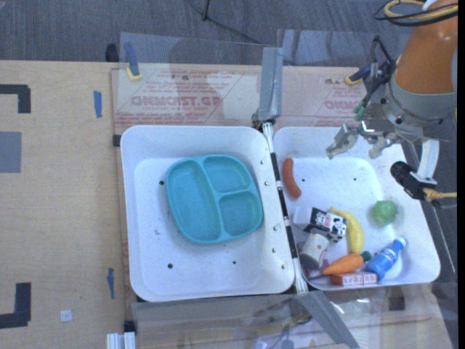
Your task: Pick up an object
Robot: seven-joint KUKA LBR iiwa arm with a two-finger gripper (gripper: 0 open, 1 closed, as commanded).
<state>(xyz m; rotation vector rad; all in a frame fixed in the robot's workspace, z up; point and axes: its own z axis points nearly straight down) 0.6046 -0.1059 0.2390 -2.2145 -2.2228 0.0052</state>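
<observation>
My gripper (361, 142) hangs over the far edge of the right bin (328, 171), its two grey fingers spread apart and nothing between them. Below it in that bin lie a red sausage (291, 177), a green ball-like piece (384, 211), a yellow banana (353, 229), a black-and-white box (328, 222), a carrot (343, 264), a blue bottle (385, 259) and a white cup (312, 246). All of these rest on the bin floor, apart from the gripper.
The left bin (145, 217) holds a teal divided plate (214, 197). A grey post (270, 86) stands behind the seam between the bins. The orange and grey arm (429, 64) fills the upper right. A small red pack (354, 279) lies at the right bin's near edge.
</observation>
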